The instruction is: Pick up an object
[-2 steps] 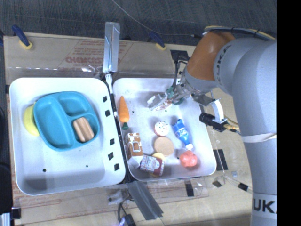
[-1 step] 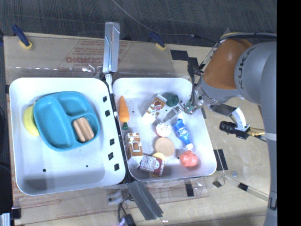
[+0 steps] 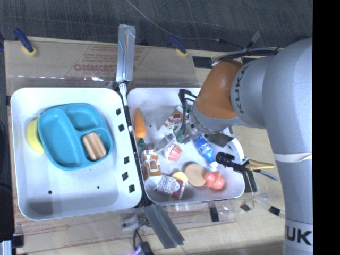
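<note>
My gripper (image 3: 183, 130) reaches down into the right bin (image 3: 154, 97), under the orange-banded wrist, near the bin's middle. It hangs just beside a printed snack packet (image 3: 173, 119) and above a red-and-white cup (image 3: 173, 152). A blue bottle (image 3: 204, 147) lies right of it, partly under the wrist. Further left an orange carrot (image 3: 139, 124) rests by the bin's left wall. Along the front lie a brown carton (image 3: 152, 163), a red-and-white packet (image 3: 169, 185), a round bun (image 3: 195, 175) and a pink toy (image 3: 214, 180).
The left bin (image 3: 32, 195) holds a blue divided plate (image 3: 66, 129) with a brown sausage-shaped piece (image 3: 94, 145) in it, and a yellow object (image 3: 33, 136) peeks out from under the plate's left side. A metal divider (image 3: 125, 52) stands between the bins.
</note>
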